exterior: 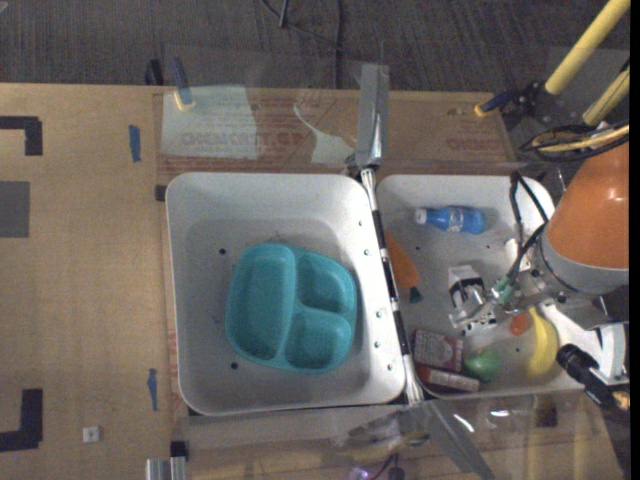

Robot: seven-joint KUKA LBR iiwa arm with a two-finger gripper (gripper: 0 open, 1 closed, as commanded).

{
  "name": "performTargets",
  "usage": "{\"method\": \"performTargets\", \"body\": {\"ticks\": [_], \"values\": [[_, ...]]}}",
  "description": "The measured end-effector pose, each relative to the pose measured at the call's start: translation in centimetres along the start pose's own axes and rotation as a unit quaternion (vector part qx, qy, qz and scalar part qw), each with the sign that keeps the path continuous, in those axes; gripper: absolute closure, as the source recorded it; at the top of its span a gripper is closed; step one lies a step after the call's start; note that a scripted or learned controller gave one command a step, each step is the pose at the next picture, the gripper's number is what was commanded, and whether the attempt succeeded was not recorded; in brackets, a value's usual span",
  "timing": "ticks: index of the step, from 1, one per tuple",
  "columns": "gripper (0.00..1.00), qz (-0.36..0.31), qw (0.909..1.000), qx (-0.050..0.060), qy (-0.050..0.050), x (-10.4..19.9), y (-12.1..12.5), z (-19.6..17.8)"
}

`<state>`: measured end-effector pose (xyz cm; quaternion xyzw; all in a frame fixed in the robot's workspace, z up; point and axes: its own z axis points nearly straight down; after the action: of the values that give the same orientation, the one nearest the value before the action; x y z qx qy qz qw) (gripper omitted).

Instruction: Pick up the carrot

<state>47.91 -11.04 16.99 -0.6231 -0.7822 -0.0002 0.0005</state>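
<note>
Two white bins sit side by side on the bench. The left bin point(190, 218) holds one thing, a teal divided plate point(291, 308) with three compartments, lying near the bin's middle. The right bin point(440, 190) holds the clutter.

One carrot point(403, 264) lies against the right bin's left wall, about halfway along that edge, a slim orange shape with a bit of green at its near end. One small bottle with a blue label point(452, 219) lies on its side toward the far edge. One banana point(543, 343) curves along the near right part. One green rounded piece point(483, 364) sits by the near edge, and beside it, toward the near left corner, lie one reddish packet point(437, 348) and a flat red-and-white item point(447, 378); what either is I can't make out.

The gripper point(470, 303) hangs over the middle of the right bin, well apart from the carrot. From here it is a jumble of white and dark parts, and whether it is spread or closed I cannot tell. Nothing is visibly held in it. A small red-orange bit point(518, 323) shows just beside the wrist, too small to name. The arm's orange band point(595, 213) is cut off by the right side, hiding part of the bin beneath.
</note>
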Motion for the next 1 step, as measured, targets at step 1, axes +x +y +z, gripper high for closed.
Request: {"method": "performTargets", "body": {"ticks": [1], "values": [[0.00, -0.058, 0.9983, -0.004, -0.003, -7.24, -1.25, 8.16]]}}
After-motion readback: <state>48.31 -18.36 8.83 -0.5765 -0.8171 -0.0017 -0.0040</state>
